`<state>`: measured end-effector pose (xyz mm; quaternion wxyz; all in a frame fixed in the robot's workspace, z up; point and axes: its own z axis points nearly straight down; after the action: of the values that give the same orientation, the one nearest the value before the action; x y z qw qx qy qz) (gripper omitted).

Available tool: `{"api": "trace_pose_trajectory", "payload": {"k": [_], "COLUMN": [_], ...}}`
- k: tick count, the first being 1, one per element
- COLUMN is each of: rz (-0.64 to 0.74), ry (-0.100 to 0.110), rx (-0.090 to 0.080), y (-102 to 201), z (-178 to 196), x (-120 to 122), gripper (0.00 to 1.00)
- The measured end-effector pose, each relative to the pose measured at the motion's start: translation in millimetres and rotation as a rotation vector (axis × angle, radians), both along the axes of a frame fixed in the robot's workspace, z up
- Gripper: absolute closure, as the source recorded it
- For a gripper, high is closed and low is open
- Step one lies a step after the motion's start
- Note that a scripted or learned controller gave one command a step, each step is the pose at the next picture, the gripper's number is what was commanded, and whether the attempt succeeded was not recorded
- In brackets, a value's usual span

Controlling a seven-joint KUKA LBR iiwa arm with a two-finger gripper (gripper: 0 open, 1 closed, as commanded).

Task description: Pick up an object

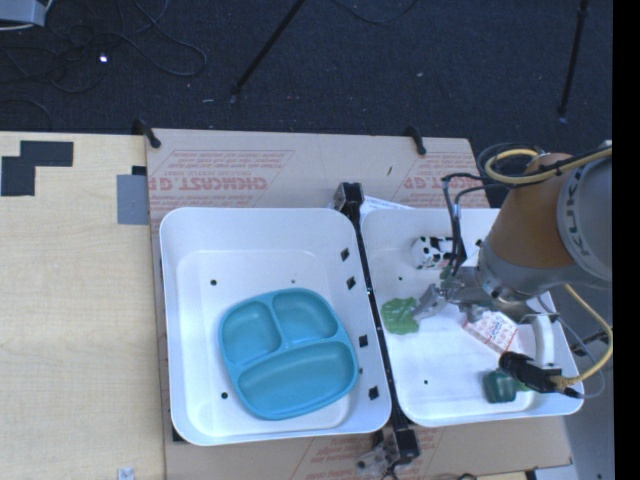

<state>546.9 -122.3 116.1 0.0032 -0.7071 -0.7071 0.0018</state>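
The gripper (434,299) hangs low inside the right bin (440,393), near that bin's middle. It is tilted toward the divider between the two bins. Whether it is released or clenched cannot be told from this slant, and nothing can be seen grasped in it.

Just beside the gripper, on its side toward the divider and slightly nearer the camera, lies a small green object (400,315) on the bin floor. The tip of the gripper is very close to it, but contact cannot be made out. Beyond the gripper, toward the far wall of the bin, sits a small black-and-white object (431,252), apart from it. Behind the gripper, under the wrist, a red-and-white packet (492,331) lies flat. Further on, toward the bin's near right corner, rests a teal block (500,387).

The grey arm (590,218) with its orange band (530,230) rises behind the gripper and leaves by the right.

Across the divider from the gripper, well apart, the left bin (195,268) holds a blue divided plate (290,353), which lies flat toward that bin's near side. Both bins rest on a sheet of printed cardboard (250,173). Beyond the left bin, the pale wooden surface (70,318) stretches away.
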Motion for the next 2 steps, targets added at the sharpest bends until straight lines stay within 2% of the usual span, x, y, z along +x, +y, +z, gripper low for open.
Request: {"api": "trace_pose_trajectory", "payload": {"k": [1, 2], "rz": [-0.002, -0.007], "ry": [-0.004, -0.004], "rx": [0.0, -0.001], "y": [1, -1], "z": [-29, -18], "x": [0, 0], "gripper": [0.0, 1.0]}}
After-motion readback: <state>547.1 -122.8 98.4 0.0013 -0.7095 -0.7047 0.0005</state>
